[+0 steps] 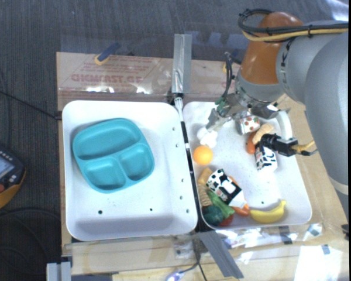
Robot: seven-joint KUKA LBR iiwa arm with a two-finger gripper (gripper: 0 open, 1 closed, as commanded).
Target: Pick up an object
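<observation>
2 white bins lie side by side, and everything you could pick is in the right bin; the left bin holds 1 teal divided tray. The gripper hangs over the far left corner of the right bin. The thing nearest it is a small white lump, just below it in the view and close to the wall the 2 bins share. 1 orange ball sits just beside that lump, nearer the camera, also by the shared wall.

The lump is too small for you to tell what it is, but it looks light and possibly soft, so it should give a little under pressure. Take it across its middle, coming straight down. The wall is close on 1 side, so closing along the wall will likely suit better than closing across it.

The ball looks smooth, hard and round. Expect it to roll or slip out unless you take it across its widest line. A cow-patterned block and a banana lie nearer the camera, well apart from the gripper.

The arm reaches in from the right, its orange band above the bin's far edge. The wrist points down and leans toward the shared wall. You cannot tell whether the pincer is apart or together.
</observation>
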